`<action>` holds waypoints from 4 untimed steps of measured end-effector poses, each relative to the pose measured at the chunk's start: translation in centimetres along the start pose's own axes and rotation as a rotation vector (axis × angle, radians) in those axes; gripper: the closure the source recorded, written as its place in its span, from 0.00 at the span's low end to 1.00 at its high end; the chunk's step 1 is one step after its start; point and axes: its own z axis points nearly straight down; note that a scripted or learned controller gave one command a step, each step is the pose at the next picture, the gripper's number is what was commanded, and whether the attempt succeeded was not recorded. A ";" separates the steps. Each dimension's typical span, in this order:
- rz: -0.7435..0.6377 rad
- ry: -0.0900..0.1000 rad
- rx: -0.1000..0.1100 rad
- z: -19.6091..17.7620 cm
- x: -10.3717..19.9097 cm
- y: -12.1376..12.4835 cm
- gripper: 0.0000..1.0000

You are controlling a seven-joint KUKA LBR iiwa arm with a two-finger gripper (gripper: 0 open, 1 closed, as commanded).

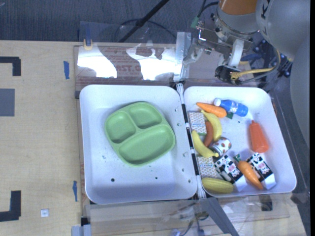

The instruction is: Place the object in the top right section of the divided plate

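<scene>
- Waiting above the far edge of the right bin [275, 132], the gripper [216, 58] hangs over no object; whether it is released or clenched cannot be told.
- No object is picked out yet; the candidates lie heaped in the right bin: toy bananas [201, 144], carrots [211, 109], a blue bottle [233, 107], an orange bottle [258, 136], cow-print cartons [260, 168].
- These look like light, stiff, slick plastic, likely to skid from a pinch.
- The orange bottle lies apart from the heap, so a grasp across its narrow middle seems safest.
- The green divided plate [140, 132] sits in the left bin [93, 181], its sections bare.
</scene>
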 end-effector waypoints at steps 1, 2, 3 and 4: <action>-0.350 0.000 0.004 7.6 -0.6 -0.9 0.00; -0.349 0.001 0.002 6.6 -0.6 -0.8 1.00; -0.127 0.000 -0.002 3.6 -6.5 2.2 1.00; -0.127 0.000 -0.002 3.7 -6.4 2.2 0.00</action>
